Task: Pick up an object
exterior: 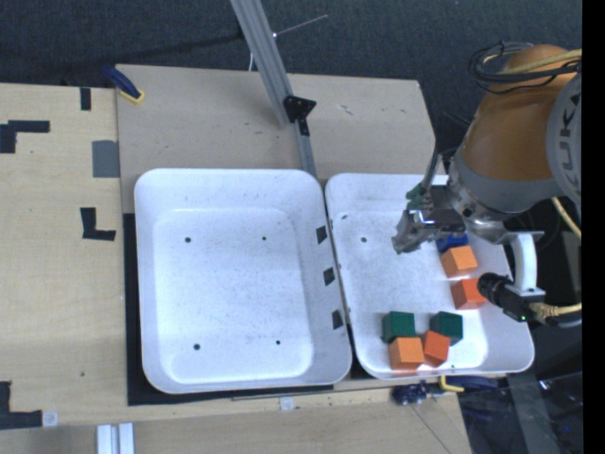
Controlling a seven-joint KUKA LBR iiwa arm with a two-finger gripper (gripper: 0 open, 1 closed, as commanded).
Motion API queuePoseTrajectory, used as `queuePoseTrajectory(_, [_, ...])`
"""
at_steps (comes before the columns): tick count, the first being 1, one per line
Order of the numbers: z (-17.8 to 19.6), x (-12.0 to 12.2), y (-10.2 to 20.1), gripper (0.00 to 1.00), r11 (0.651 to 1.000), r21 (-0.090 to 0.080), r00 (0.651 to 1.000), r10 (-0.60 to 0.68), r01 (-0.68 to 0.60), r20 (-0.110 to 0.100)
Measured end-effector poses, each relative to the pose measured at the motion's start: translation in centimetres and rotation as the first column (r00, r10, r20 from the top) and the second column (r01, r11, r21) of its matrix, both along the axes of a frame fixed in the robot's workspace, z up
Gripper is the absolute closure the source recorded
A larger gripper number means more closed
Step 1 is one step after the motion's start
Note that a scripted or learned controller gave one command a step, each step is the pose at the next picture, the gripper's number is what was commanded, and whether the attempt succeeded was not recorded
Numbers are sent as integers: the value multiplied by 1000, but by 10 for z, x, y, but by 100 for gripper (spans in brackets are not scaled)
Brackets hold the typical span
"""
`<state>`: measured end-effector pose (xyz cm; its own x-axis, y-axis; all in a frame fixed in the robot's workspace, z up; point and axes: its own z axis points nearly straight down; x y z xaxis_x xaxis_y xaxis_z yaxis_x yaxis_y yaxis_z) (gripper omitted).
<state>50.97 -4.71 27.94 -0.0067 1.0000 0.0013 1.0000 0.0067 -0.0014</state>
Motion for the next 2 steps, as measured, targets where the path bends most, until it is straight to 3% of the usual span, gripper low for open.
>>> queuePoseTrajectory(2, [-38, 3, 114, 100, 1000, -1, 1000, 1, -1, -3])
